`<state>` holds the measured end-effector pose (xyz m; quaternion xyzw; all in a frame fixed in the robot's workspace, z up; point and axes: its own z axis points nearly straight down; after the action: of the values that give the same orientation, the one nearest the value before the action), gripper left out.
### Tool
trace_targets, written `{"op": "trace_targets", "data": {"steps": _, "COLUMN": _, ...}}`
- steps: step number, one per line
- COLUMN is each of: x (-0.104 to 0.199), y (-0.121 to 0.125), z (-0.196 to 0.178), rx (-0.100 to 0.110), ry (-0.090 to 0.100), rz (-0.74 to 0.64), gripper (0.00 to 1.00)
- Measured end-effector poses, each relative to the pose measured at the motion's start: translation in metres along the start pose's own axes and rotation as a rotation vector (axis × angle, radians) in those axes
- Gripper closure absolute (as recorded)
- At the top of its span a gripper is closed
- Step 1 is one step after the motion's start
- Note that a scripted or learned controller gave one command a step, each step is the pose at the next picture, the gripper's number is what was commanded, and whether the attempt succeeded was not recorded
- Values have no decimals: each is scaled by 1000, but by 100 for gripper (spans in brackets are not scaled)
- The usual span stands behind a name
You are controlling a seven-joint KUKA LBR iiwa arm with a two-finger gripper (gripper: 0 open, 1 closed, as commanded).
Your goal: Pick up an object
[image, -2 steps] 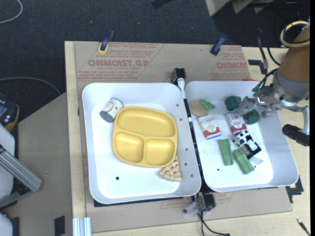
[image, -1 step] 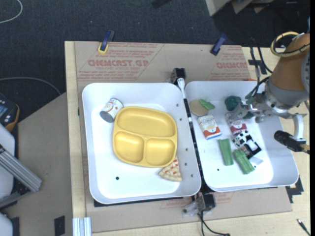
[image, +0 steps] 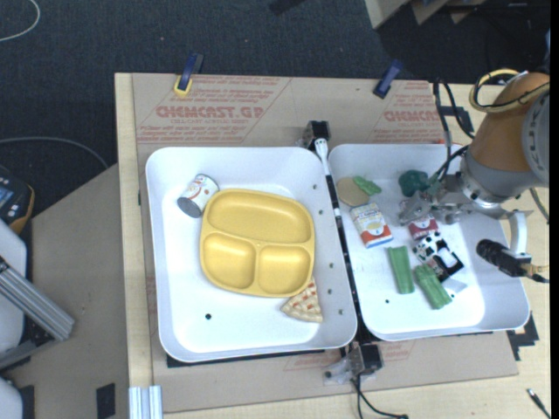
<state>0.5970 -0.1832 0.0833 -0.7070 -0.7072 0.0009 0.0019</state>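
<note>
Risk of a missed or doubled grasp in the crowded right bin (image: 502,308).

The gripper (image: 428,206) is seen low over the right bin, beside a dark green toy (image: 413,182) and just above a small red-and-white item (image: 424,230); whether the fingers are spread or closed cannot be told, and nothing is seen held between them. Close to that red-and-white item are packed a black-and-white piece (image: 434,251), two green sticks (image: 400,269) and a small orange-and-white carton (image: 372,224), so a neighbour could be nudged or pinched along with the target. The yellow divided plate (image: 258,241), the small can (image: 197,195) and the pizza slice toy (image: 305,304) lie apart in the left bin (image: 170,260), well away from that item.
</note>
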Motion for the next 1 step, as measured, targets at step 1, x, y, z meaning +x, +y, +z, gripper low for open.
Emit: {"op": "trace_targets", "data": {"steps": 1, "x": 0, "y": 1, "z": -12, "rx": -4, "ry": -1, "rz": 0, "gripper": 100}}
